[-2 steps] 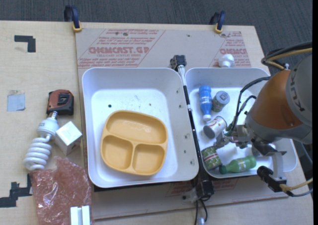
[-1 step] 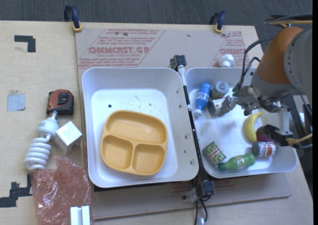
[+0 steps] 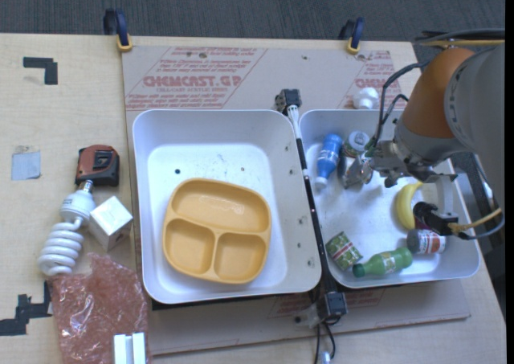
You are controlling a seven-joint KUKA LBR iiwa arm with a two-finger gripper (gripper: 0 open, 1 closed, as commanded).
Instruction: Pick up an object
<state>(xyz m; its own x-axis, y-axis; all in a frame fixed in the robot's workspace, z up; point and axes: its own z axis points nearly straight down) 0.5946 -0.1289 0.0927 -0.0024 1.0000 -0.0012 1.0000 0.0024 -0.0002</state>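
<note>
My gripper (image 3: pixel 356 171) hangs low over the upper left part of the right bin (image 3: pixel 385 277), just right of a blue bottle (image 3: pixel 325 155) that lies near the bin's left wall. A yellow banana-shaped object (image 3: pixel 406 203) lies to the gripper's lower right. Along the bin's front edge sit a green bottle (image 3: pixel 384 262), a small green and red can (image 3: pixel 344 249) and a red-labelled bottle (image 3: pixel 426 241). Nothing shows clearly held by the gripper.
The left bin (image 3: pixel 152 153) holds a yellow divided plate (image 3: pixel 215 230). On the bench to its left lie a tape measure (image 3: pixel 98 165), a spiral light bulb (image 3: pixel 66 230), a white cube (image 3: pixel 111 218) and a red mesh bag (image 3: pixel 96 306). The arm (image 3: pixel 450 105) covers the right bin's far right corner.
</note>
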